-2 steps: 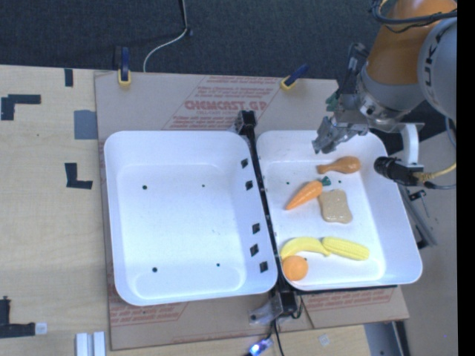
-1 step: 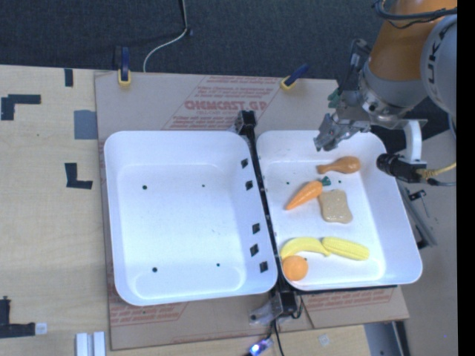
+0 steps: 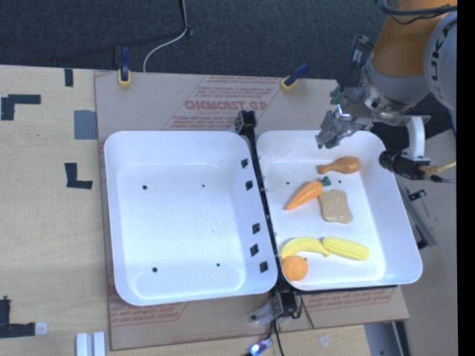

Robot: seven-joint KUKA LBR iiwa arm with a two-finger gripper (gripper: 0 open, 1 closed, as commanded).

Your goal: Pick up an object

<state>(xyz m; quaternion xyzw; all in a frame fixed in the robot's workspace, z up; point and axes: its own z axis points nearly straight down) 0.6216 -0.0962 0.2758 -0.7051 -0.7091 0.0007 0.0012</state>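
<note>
The right bin (image 3: 386, 199) holds several toy foods: a brown drumstick (image 3: 341, 166), an orange carrot (image 3: 306, 194), a tan bread slice (image 3: 335, 207), a yellow banana (image 3: 303, 246), a yellow corn cob (image 3: 346, 248) and an orange fruit (image 3: 295, 268). My gripper (image 3: 329, 136) hangs over the bin's far edge, just above and behind the drumstick, apart from it. Nothing shows between its fingers.
The left bin (image 3: 119, 199) sits beside the right one, with a black divider (image 3: 254, 199) between them. Both rest on a cardboard sheet (image 3: 215, 102) held by clamps. A cable (image 3: 178, 28) runs along the back. The arm fills the upper right.
</note>
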